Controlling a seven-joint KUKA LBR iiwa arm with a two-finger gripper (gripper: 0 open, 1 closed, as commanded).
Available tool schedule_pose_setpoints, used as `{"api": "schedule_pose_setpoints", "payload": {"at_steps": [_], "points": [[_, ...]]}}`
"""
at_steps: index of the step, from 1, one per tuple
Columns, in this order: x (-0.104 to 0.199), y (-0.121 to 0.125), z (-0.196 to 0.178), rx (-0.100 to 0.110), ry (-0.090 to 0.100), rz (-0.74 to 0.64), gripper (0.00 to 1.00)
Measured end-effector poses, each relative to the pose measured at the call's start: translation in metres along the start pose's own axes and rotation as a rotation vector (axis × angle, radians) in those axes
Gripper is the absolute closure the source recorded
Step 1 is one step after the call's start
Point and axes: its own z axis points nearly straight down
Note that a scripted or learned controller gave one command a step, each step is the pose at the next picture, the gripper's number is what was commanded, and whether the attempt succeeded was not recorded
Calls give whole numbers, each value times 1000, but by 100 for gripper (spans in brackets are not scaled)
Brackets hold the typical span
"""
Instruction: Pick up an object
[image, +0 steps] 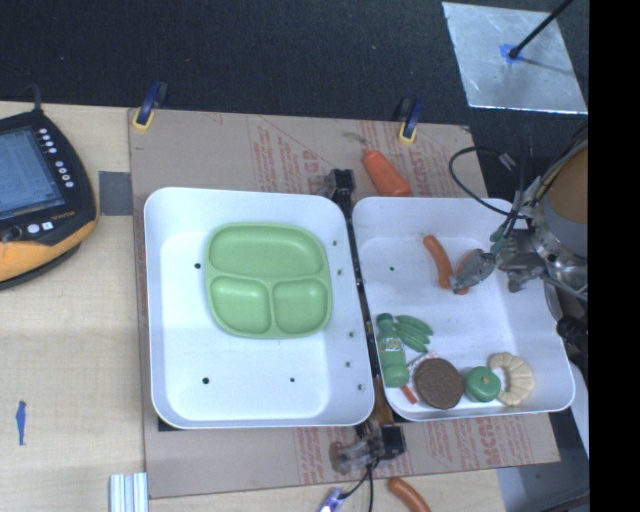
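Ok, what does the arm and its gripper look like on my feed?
The arm enters at the right edge: grey metal with an orange band above the wrist. A black cable loops beside it. The gripper is small and dark grey, with thin metallic parts, above the right bin.

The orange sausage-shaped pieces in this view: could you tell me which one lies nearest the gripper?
The orange sausage inside the right bin, just left of the gripper. The other two lie outside the bins: one above, one below.
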Motion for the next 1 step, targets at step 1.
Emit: {"api": "schedule_pose_setpoints", "payload": {"at_steps": [1], "points": [[9, 53, 108, -7, -4, -2, 0]]}}
